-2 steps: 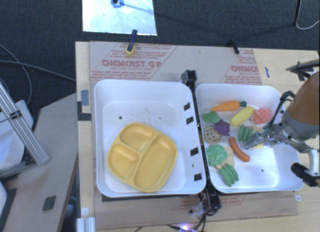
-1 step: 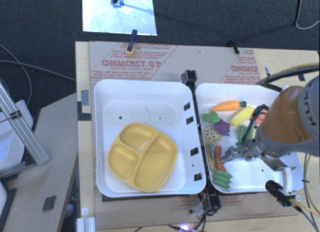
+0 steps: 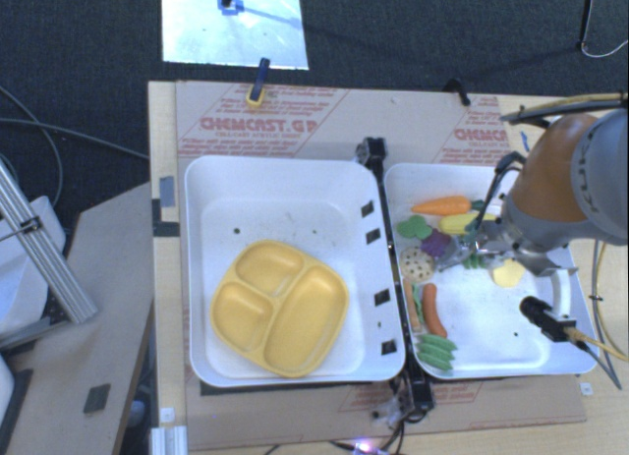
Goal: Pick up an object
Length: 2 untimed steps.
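Dark, speckled carpet floor [image 3: 79, 40] surrounds the pale wooden table [image 3: 162, 129]. A shiny square metal sheet [image 3: 234, 11] lies on the floor beyond it. Black cables [image 3: 59, 134] trail at left, near a slanted aluminium frame rail [image 3: 44, 247].

Well off to the gripper's [image 3: 470, 247] left, a yellow divided plate [image 3: 281, 308] lay flat in the left bin [image 3: 285, 180], far from the tool. Farther from it still, a shiny metal sheet [image 3: 234, 11] sat on dark carpet [image 3: 79, 40], and a blue-and-yellow clamp [image 3: 258, 83] rested at the lettered board's [image 3: 324, 114] far edge.
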Available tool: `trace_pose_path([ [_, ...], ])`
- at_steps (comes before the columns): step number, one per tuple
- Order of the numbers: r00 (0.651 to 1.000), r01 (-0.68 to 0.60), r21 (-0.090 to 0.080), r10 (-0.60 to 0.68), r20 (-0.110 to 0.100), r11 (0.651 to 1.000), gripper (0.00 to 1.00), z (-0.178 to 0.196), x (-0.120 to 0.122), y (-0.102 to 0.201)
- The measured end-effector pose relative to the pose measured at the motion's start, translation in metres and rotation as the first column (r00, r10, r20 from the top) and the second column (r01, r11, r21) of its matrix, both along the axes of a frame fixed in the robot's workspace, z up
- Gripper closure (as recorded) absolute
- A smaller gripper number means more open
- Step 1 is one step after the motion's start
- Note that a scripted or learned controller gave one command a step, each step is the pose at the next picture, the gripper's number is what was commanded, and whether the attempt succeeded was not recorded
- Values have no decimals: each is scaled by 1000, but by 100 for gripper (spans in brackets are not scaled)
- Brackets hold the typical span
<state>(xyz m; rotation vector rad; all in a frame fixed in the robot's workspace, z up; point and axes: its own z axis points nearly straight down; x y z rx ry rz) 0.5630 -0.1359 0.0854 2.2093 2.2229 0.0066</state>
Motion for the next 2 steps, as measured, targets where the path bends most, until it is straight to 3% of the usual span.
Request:
trace_pose_path([
  [1,1000,9,3,-9,-14,1000,0,-2,-76,-14],
  [2,1000,-9,4,8,6,1000,0,105,-31,70],
])
